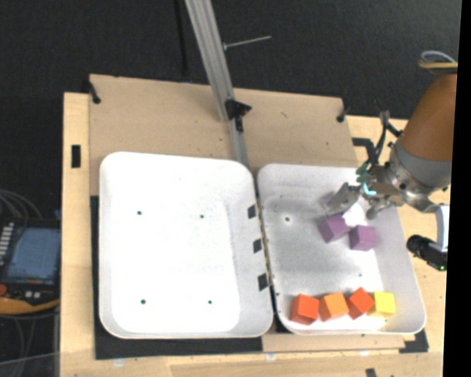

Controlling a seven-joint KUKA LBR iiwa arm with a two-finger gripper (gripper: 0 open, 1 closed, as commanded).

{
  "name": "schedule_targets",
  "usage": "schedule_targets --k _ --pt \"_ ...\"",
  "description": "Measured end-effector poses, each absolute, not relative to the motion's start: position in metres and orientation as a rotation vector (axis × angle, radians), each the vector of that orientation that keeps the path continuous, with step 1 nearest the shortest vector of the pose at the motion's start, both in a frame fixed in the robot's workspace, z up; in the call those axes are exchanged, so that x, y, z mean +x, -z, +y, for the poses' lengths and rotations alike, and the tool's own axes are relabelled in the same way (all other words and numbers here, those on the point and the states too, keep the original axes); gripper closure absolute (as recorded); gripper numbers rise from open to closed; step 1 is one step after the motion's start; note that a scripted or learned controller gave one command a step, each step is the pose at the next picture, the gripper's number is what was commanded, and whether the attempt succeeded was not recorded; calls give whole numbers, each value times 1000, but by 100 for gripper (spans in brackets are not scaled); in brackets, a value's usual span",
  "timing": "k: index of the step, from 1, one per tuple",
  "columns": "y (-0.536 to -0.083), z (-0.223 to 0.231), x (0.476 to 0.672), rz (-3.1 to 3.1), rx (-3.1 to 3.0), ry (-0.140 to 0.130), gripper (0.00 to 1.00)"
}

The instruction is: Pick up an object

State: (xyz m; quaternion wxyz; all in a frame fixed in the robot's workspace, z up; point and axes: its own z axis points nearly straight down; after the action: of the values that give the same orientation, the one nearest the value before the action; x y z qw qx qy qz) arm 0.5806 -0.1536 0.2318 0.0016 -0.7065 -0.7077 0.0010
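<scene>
— Two white bins sat side by side on the bench (pixel 184 118). Contents?

— Left bin (pixel 115 240) showed bare floor with a few dark dots. Right bin (pixel 298 187) carried six blocks. Two purple ones lay in its upper middle: the first purple block (pixel 333 227) tilted, the second purple block (pixel 363 237) just beside it on the right, the pair close but whether touching could not be told.

— And the front edge?

— Four in a row along the near wall: red-orange block (pixel 304 308), orange block (pixel 334 306), red block (pixel 360 301), yellow block (pixel 385 302), each touching or nearly touching its neighbour.

— Arm position?

— It reached in from the right, orange band above the wrist. The gripper (pixel 362 200) hung over the right bin's upper right area, just above the two purple blocks.

— Fingers?

— Grey parts splayed out to the left, but the spread of the fingers could not be told from that slant. Nothing was visibly between them.

— Anything else?

— A slanted metal pole (pixel 215 56) ran down to the gap between the bins.
</scene>
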Motion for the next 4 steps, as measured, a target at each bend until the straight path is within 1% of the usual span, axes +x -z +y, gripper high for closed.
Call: schedule_targets --k 1,2,3,4 --pt "-234 -154 582 -2223 -2221 1 0" --pt "-172 -154 583 -2217 -2222 -6 0" --pt "-120 -146 577 -2215 -2224 -6 0" --pt "-98 -148 578 -2219 -2229 0 0"
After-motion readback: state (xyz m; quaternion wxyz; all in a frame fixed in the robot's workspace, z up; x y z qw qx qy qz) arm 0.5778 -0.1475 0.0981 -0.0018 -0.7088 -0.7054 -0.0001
